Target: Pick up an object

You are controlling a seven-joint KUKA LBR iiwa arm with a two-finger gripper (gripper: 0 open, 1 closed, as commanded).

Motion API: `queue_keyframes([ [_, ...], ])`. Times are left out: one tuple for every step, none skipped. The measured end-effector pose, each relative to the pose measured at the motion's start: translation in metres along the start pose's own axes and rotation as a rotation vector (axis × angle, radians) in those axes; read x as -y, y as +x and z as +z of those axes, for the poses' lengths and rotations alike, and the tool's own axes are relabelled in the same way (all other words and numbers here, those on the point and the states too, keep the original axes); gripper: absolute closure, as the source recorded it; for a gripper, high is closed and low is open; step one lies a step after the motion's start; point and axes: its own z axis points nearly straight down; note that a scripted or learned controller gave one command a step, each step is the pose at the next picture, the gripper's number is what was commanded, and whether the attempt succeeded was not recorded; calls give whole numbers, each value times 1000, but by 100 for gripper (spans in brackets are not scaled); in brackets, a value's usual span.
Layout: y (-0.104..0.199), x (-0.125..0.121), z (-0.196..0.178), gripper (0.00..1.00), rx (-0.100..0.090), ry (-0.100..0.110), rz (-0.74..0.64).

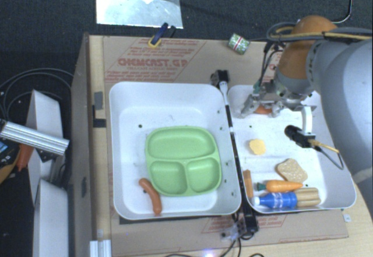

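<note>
Currently: hand [263,105] at right bin [338,192] 12 o'clock, over orange item [263,109] | finger state: can't tell | cheese [257,147] at 6 o'clock of hand, apart

yellow chunk [257,146]: small, rounded, lies mid right bin, apart from others.
brown bread slice [291,169]: flat, lower right.
orange carrot [284,186]: lies crosswise, just below the bread.
blue bottle [280,199]: on its side, bottom right.
</note>
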Motion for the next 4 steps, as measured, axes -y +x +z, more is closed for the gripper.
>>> queue_keyframes([
  [0,-7,-16,0,0,-16,-6],
  [-15,5,-2,0,0,-16,-2],
  [-6,-4,-1,0,-1,-2,-6],
  [-3,-5,-1,0,0,-3,-5],
])
